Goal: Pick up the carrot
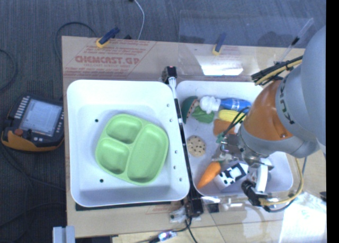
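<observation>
Orange carrot [210,173] near right bin's [286,181] front edge, claw [231,154] seemingly just above.

Two shallow white bins sat side by side on the bench, a left bin [79,131] and a right bin [283,176]. The left one held one green divided plate [132,147] with three compartments. The right one held one carrot [208,173], one cookie [195,145], one blue bottle with a white cap [225,103], one black-and-white block [231,176], one yellow piece [229,115] and one green item [201,114]. One handheld pendant [34,123] lay on the floor. Two clamps gripped the board's far edge: one [107,36] and another [217,47].
</observation>
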Controlling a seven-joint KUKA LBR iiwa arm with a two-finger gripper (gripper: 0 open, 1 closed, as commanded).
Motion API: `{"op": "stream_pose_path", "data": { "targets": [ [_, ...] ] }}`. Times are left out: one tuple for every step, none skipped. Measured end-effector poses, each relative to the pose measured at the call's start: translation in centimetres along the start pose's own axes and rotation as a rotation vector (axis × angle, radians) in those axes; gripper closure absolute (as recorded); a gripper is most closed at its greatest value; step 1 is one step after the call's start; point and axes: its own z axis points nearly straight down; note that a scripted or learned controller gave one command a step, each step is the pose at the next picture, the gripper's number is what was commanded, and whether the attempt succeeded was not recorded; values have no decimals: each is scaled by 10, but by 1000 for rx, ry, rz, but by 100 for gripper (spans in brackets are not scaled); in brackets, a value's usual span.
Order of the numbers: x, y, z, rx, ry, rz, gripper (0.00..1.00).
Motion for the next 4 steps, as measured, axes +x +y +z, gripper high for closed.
{"op": "stream_pose_path", "data": {
  "targets": [
    [-1,-1,-8,4,-1,1,100],
    [-1,-3,-16,11,-2,1,100],
    [-1,-3,-15,12,-2,1,0],
    [-1,-4,-23,17,-3,1,100]
  ]
}}
